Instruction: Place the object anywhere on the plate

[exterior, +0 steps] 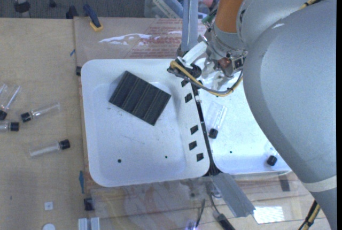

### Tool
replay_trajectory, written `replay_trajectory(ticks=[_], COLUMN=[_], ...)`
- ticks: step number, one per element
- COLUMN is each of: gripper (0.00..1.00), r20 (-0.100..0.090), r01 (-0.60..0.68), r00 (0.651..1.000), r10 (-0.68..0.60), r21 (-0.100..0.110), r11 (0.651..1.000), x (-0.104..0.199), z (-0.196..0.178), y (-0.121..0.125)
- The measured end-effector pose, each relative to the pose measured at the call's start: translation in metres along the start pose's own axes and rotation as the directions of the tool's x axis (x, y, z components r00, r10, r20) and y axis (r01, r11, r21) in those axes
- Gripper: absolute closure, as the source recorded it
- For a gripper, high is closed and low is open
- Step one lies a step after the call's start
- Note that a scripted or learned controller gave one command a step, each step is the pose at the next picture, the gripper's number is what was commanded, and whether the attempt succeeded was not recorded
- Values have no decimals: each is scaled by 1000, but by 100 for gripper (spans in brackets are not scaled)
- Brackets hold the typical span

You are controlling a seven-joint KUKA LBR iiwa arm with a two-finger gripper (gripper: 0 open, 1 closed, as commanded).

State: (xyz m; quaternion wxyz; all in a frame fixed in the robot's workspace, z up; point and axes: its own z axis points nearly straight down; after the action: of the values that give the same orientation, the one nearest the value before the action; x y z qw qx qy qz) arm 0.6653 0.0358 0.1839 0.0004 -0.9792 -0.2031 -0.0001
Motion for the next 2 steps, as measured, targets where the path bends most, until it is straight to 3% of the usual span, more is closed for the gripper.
replay_trajectory(ticks=[1, 2], gripper=[100, 100], r20=[-28, 1], r01=[422, 845], r00=[905, 535], r10=[-423, -845], r21=[-36, -2], r11=[906, 535], x=[12, 21], z=[21, -63], y=[-34, -55])
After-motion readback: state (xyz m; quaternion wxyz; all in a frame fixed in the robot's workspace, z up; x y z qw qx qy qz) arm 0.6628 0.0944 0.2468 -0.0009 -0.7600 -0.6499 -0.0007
